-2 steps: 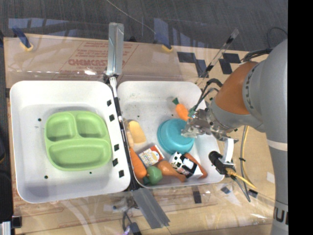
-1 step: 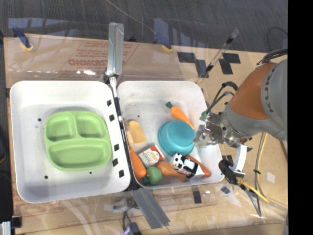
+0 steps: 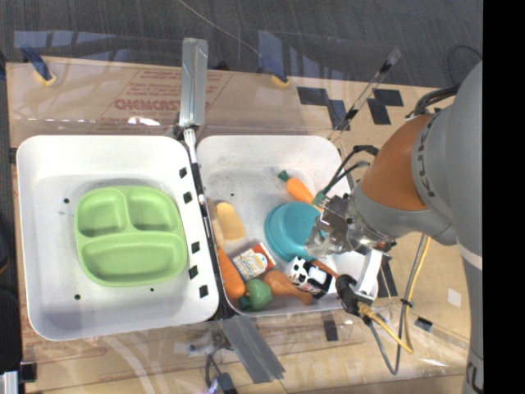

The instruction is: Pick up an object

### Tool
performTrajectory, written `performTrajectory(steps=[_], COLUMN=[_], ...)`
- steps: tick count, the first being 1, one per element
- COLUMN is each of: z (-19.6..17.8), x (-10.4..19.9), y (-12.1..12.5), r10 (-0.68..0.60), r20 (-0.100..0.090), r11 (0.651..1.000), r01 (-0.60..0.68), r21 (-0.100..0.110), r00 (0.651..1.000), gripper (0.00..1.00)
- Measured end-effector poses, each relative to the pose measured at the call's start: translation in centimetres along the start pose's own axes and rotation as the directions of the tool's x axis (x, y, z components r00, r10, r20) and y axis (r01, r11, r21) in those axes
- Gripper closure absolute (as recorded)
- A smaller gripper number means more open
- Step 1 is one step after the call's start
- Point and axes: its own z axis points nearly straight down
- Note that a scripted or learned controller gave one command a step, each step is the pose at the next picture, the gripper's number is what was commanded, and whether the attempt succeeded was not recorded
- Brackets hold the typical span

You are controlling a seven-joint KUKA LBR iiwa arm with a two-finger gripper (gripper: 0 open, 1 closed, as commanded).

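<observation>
Gripper [image 3: 321,238] low beside blue bowl [image 3: 291,226], fingers' spread impossible to tell, nothing visibly held; risk of skidding off rounded rim amid 2 crowding carrots.

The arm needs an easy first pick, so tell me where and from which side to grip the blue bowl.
Grip the blue bowl by its left rim, coming down from above. It lies tilted with its opening facing left, so that thin edge is exposed for one finger inside and one outside. The gripper crowds its right side, and a carrot lies close above, so the left looks freest.
</observation>
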Motion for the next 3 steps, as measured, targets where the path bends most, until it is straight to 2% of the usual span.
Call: performTrajectory(steps=[1,2,3], z=[-8.6,0.0,6.4], x=[-1.1,-3.9,-4.1], y=[0.7,2.1,2.6], r10=[-0.478,-0.774,-0.824], r20=[0.006,0.002,0.009], r11=[0.878,0.633,0.567], r01=[0.478,0.774,0.824], r21=[-0.010,0.002,-0.006], r00=[0.878,0.633,0.567], gripper=[1.00,1.00,1.00])
